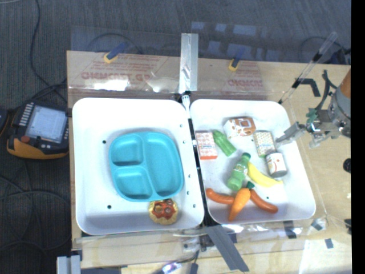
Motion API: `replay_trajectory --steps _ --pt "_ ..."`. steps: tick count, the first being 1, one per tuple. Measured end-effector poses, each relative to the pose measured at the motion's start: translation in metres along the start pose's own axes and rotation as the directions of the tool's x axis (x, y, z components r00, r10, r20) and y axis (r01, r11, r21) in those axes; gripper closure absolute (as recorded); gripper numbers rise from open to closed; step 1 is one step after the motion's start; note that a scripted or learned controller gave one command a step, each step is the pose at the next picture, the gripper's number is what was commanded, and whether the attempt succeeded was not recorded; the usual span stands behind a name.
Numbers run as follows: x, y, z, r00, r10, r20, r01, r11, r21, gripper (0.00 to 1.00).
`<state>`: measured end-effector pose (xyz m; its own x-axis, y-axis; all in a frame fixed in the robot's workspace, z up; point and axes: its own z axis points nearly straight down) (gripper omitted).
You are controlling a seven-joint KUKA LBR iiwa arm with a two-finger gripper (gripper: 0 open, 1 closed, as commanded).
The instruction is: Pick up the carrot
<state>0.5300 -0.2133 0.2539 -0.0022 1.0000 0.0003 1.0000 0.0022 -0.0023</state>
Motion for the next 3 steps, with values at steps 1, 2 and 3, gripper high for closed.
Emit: replay_trajectory --steps 1,2,3 --pt "0.054 -0.022 0.126 0.951 -0.31 0.004 0.31 0.951 -0.009 0.0" --pt "0.105 -0.045 0.125 0.961 -0.278 -0.001 0.278 0.961 -0.003 0.0" --pt "0.084 -0.046 0.137 0.584 -0.812 -0.001 0.812 0.584 -0.001 0.0"
